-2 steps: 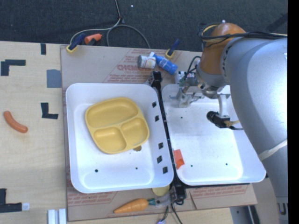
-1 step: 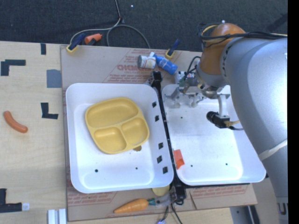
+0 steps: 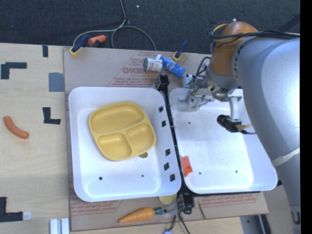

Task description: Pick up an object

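Pincer: gripper (image 3: 194, 99) sits low over the right bin's (image 3: 229, 179) far-left corner; nothing visible between the fingers, and whether they are apart or together I cannot tell.
Reason: likely probing for a grasp there.
Task's thing: yellow divided plate (image 3: 122, 129), one, flat in the left bin (image 3: 117, 186).
Bins: two.
Outside: one carrot (image 3: 138, 215) near edge, one sausage (image 3: 15, 127) far left, one blue-and-white bottle (image 3: 165, 64) beyond.

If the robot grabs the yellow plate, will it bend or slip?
The plate looks like hard moulded plastic, so it would probably stay stiff. It seems thin and shallow, so likely light. Its smooth, wide shape may slip from the narrow gripper unless pinched at the rim.
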Controlling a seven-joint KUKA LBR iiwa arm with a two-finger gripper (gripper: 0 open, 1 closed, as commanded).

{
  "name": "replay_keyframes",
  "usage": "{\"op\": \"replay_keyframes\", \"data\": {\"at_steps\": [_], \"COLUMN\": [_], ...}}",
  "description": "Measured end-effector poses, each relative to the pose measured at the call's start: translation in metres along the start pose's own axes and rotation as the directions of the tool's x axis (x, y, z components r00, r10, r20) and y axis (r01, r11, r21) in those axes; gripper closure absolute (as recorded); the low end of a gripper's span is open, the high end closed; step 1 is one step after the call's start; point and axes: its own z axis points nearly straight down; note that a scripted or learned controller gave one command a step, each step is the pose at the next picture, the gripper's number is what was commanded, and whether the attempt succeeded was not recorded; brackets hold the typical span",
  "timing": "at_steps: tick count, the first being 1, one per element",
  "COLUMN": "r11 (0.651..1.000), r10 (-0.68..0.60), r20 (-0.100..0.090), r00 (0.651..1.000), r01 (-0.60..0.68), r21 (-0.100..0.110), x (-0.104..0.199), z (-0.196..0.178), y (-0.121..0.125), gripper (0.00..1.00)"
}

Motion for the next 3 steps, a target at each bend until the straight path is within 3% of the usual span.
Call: {"op": "replay_keyframes", "data": {"at_steps": [1, 2, 3], "r11": [1.0, 1.0, 1.0], "r10": [0.0, 0.003, 0.001], "r20": [0.0, -0.004, -0.002], "r00": [1.0, 1.0, 1.0], "r01": [0.0, -0.003, -0.001], "r21": [0.0, 0.001, -0.002], "x": [0.0, -0.002, -0.002], "z": [0.001, 0.021, 0.009], "y": [0.0, -0.001, 0.0], "gripper": [0.0, 0.0, 1.0]}}
